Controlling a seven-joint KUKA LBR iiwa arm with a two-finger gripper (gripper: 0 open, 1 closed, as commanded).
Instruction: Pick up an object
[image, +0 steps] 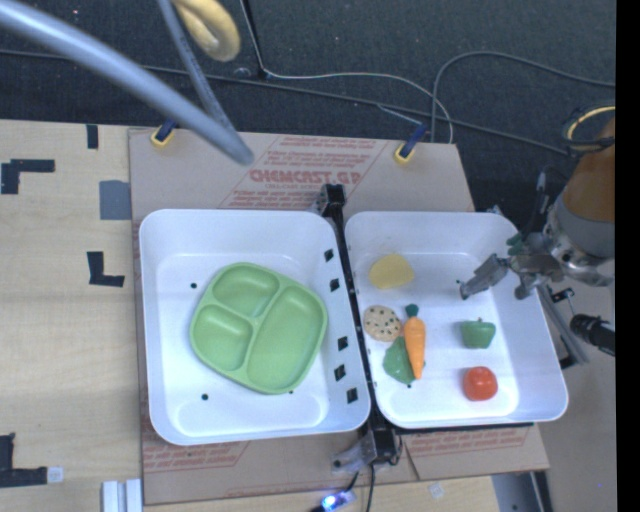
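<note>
The right bin (520, 400) holds several toy foods: a yellow piece (390, 270), a round cookie (381, 322), an orange carrot (414, 342) lying over a green leafy piece (397, 362), a green pepper (478, 333) and a red tomato (481, 383). My gripper (497, 287) reaches in from the right, over the bin's upper right part, just above the green pepper. Its fingers are spread open and nothing sits between them.
The left bin (160, 300) holds a green divided plate (260, 327). A black divider (345, 300) runs between the bins. A grey pole (130, 70) crosses the top left. Cables lie on the dark floor behind the bench.
</note>
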